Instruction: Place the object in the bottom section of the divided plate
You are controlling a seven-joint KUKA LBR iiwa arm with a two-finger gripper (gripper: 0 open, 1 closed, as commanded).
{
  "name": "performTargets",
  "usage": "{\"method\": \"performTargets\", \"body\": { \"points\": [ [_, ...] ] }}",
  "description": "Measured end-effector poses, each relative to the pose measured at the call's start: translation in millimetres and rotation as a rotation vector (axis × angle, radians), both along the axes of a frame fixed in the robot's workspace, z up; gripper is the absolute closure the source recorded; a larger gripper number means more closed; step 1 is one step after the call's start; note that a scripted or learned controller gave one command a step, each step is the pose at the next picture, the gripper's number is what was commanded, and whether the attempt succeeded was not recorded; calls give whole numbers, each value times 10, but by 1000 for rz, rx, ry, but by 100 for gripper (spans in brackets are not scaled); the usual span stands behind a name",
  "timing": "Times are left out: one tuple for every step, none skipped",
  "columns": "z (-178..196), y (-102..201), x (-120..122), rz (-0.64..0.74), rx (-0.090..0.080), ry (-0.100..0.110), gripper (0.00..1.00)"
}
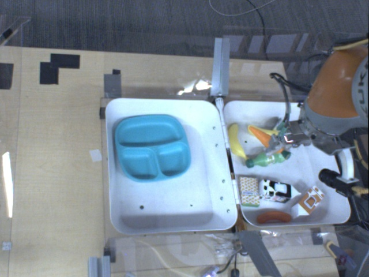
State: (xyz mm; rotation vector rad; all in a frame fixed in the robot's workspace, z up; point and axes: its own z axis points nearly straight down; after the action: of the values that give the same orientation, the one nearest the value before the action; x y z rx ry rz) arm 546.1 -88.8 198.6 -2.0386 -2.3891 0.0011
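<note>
The end effector (283, 138) is low in the right bin (340, 215) over the carrot (260, 134) and green bottle (266, 158), its opening impossible to tell, so it should grip one object firmly before moving to the blue divided plate (151, 146).

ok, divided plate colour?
Light blue divided plate, plain, no pattern; it shows clearly in the camera view, in the left bin.
</note>
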Motion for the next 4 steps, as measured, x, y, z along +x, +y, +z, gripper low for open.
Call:
{"method": "performTargets", "body": {
  "points": [
    [339, 460, 579, 274, -1, -1, 100],
    [82, 1073, 1024, 538, 0, -2, 100],
    [-171, 1123, 142, 556, 1, 2, 100],
    [259, 1755, 627, 370, -1, 0, 100]
  ]
}}
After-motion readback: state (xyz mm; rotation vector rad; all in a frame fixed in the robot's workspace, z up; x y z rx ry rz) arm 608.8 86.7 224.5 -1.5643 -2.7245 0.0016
